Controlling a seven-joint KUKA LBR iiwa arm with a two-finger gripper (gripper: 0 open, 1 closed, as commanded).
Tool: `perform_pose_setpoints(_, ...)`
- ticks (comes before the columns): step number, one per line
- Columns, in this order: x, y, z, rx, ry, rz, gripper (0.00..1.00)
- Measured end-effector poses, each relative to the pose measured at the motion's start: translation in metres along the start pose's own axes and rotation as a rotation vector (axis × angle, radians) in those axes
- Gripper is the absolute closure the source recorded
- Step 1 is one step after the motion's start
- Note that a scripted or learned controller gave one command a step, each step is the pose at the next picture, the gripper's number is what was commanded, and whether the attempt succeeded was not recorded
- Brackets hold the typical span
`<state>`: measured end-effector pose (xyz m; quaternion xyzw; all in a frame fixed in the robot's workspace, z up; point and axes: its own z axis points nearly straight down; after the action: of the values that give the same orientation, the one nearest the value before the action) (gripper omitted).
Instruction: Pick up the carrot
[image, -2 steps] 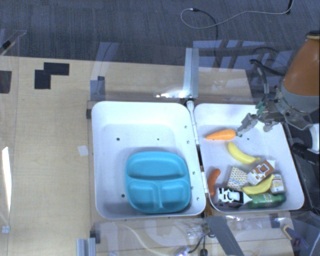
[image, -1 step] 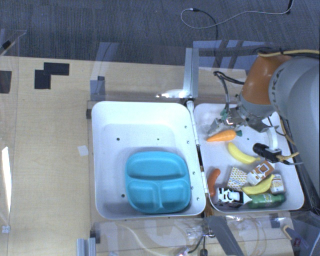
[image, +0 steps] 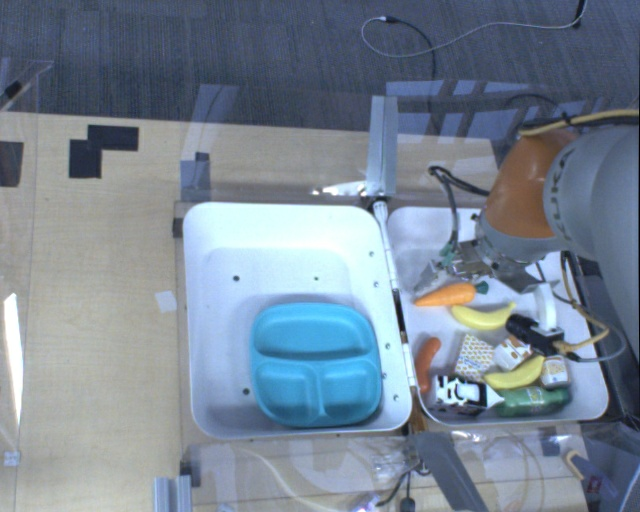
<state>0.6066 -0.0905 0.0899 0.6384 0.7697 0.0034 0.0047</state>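
The carrot (image: 446, 295) is orange and lies on its side near the left wall of the right bin (image: 412, 238), its tip pointing left. My gripper (image: 458, 265) hangs just above and behind the carrot, at the end of the grey arm with its orange band (image: 520, 190). From this angle the gripper's lower end overlaps the carrot's upper edge, so I cannot tell whether they touch.
Crowding the right bin are two yellow bananas (image: 483, 317) (image: 515, 375), a red sausage-shaped piece (image: 427, 362), a patterned packet (image: 478, 352), a green bottle (image: 530, 400) and a black-and-white item (image: 460, 392). In the left bin (image: 200, 300) lies a blue divided plate (image: 317, 362).
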Motion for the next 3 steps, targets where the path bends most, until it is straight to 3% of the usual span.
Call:
perform_pose_setpoints(1,0.000,0.003,-0.013,-0.008,0.000,0.000,1.00)
perform_pose_setpoints(2,0.000,0.003,-0.013,-0.007,0.000,0.000,0.00)
perform_pose_setpoints(3,0.015,-0.001,-0.097,0.004,0.001,-0.011,0.00)
